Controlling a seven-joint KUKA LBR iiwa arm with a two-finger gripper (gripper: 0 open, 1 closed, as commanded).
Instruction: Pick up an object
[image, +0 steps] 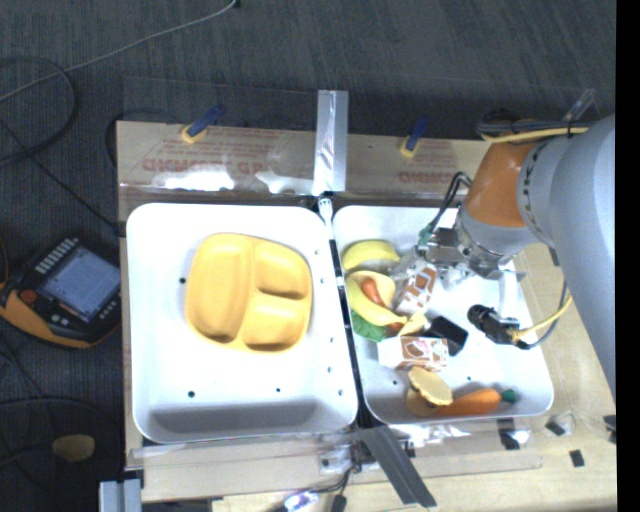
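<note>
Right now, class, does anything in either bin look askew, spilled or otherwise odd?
Nothing looks spilled or damaged. The yellow divided plate lies alone in the left bin, slightly turned against the bin's edges. The right bin holds a loose jumble: a carrot, a small carton, other toy food. The gripper sits over that pile.

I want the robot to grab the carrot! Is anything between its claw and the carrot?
Yes. The end effector sits near the top of the right bin, and the carrot lies at the bottom edge. Between them lie a black block and a small patterned carton.
</note>
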